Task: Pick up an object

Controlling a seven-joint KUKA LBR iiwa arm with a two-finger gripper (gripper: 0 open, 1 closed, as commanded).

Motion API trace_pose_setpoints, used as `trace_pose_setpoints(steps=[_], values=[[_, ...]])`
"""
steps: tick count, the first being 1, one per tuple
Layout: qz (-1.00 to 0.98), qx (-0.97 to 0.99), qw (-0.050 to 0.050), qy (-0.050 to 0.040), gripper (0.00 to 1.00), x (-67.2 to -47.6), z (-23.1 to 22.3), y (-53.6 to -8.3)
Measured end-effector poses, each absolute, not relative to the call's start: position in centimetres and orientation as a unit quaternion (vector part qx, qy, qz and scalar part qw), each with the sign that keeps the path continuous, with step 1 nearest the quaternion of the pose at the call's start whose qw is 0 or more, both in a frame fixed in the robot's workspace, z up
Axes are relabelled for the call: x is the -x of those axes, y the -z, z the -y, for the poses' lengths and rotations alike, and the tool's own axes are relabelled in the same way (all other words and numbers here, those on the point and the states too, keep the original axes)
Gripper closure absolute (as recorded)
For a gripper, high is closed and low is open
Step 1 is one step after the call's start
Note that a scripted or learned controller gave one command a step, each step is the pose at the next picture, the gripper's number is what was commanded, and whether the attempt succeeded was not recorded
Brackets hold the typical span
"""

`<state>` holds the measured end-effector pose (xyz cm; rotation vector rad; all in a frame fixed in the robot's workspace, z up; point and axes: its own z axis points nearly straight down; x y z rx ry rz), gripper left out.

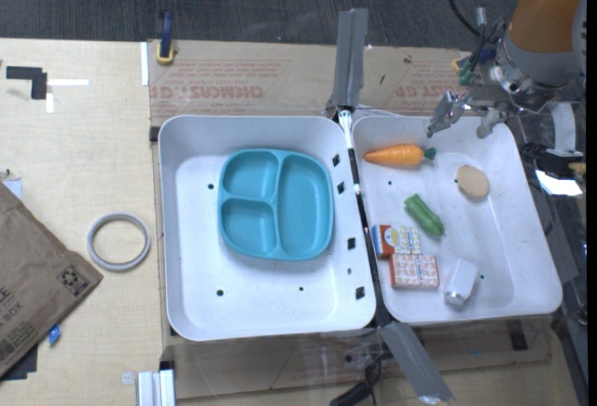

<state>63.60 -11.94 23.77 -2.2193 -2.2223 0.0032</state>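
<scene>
My gripper [466,118] hangs open over the far edge of the right bin [532,227], with nothing between its fingers. Just below and left of it lies an orange carrot [395,155]. A beige round piece [473,181] rests below the gripper. Further toward the front are a green pickle-like item [424,214], a small red and white carton [396,239], a pink wafer-like block [414,272] and a silver can [460,283] lying on its side.
The left bin [187,273] holds a teal divided plate [277,203]. A roll of tape [119,240] and a brown cardboard piece [33,278] lie on the bench to the left. A grey divider post [351,59] stands between the bins at the back.
</scene>
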Motion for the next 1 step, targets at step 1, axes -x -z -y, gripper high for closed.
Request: trace_pose_setpoints(steps=[1], values=[[0.683, 0.73, 0.0, -0.0003, 0.0, -57.41, 12.15, -9.16]])
